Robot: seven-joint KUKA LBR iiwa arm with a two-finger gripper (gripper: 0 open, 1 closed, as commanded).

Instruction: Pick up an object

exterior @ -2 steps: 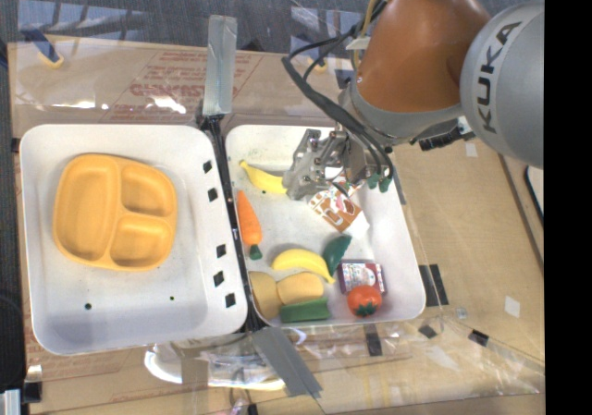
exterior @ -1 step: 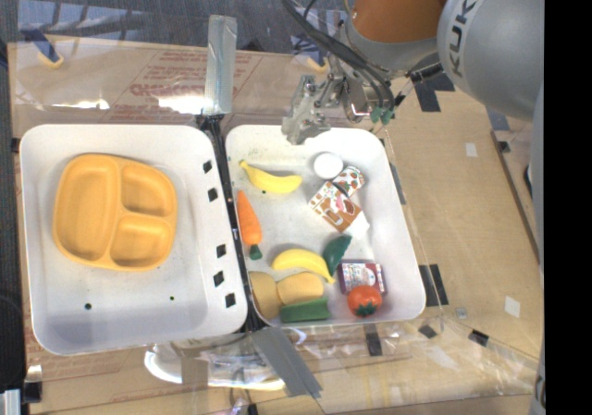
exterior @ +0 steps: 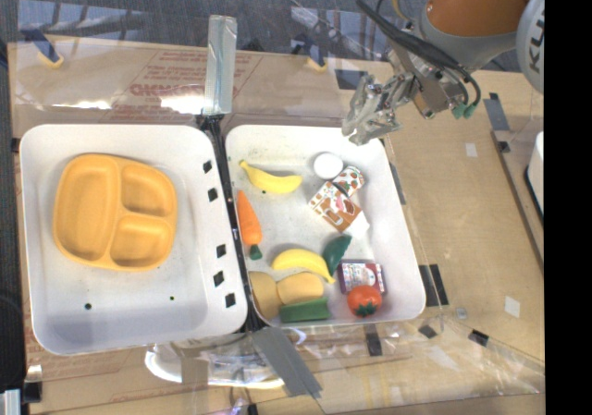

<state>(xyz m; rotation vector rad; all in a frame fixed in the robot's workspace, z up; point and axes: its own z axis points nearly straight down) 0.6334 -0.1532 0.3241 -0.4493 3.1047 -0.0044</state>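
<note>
Gripper (exterior: 363, 117) above right bin (exterior: 400, 219) far rim, jaw state unclear; descent risks striking rim, missing 1 white cup (exterior: 327, 164)

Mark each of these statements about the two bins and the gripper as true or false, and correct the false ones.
1. The orange divided plate lies in the left bin. True.
2. The gripper hangs over the left bin. False: it is over the far edge of the right bin.
3. The carrot lies near the right bin's left wall. True.
4. The tomato sits on the divided plate. False: it is in the right bin's near corner, beside the small purple carton.
5. Two bananas are in the right bin. True: one towards the far side, one nearer.
</note>
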